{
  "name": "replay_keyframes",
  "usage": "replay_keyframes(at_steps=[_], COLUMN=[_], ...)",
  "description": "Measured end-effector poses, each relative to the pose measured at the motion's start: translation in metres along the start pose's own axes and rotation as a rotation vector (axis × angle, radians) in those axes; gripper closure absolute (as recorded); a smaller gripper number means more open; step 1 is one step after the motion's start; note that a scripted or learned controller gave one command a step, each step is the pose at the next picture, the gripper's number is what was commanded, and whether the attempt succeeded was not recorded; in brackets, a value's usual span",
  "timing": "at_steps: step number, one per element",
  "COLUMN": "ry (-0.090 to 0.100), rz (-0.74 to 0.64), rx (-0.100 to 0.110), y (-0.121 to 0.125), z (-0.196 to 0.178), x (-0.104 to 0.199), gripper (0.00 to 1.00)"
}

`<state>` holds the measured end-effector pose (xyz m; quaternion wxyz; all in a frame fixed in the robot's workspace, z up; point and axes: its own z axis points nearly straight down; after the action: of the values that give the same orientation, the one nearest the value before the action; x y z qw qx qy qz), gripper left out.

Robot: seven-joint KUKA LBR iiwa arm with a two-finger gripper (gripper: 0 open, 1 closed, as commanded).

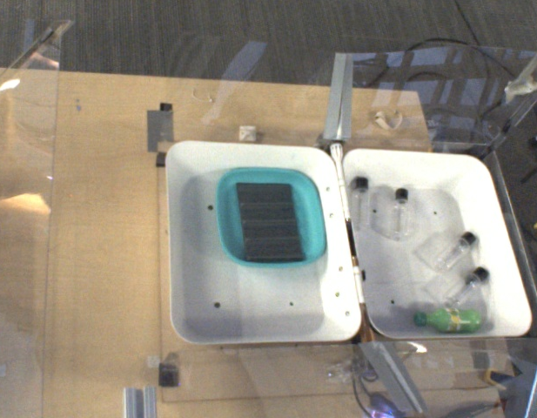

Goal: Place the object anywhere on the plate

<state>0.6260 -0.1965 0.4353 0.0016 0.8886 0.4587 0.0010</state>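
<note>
- Left bin (190, 303): teal plate (313, 225) toward the back, with a dark ribbed insert (270, 222) lying in its well.
- Right bin (503, 233): four clear vials with black caps, plus one green bottle (448, 320) lying on its side against the front wall.
- Vials: one (359, 200) near the divider, one (396, 212) just beside it, two more ( (451, 251), (468, 290)) toward the right; the last lies close above the green bottle.
- Task does not name the object; the green bottle is the easiest to see, so I take it as the likely pick.
- Handling, my judgement: small, light, rigid plastic, smooth and rounded, so it may roll or squirt out of a pinch. Best taken across the mid-body, fingers square to its long axis. The wall beside it leaves little room.
- Hand: its state cannot be told from here.
</note>
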Motion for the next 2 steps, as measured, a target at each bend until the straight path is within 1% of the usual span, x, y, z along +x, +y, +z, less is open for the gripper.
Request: replay_keyframes(at_steps=[1,2], ry=[0.0,-0.001], rz=[0.157,0.282], rx=[0.001,0.002], y=[-0.023,-0.029], z=[0.0,0.001], x=[-0.009,-0.023], gripper=[0.0,0.0])
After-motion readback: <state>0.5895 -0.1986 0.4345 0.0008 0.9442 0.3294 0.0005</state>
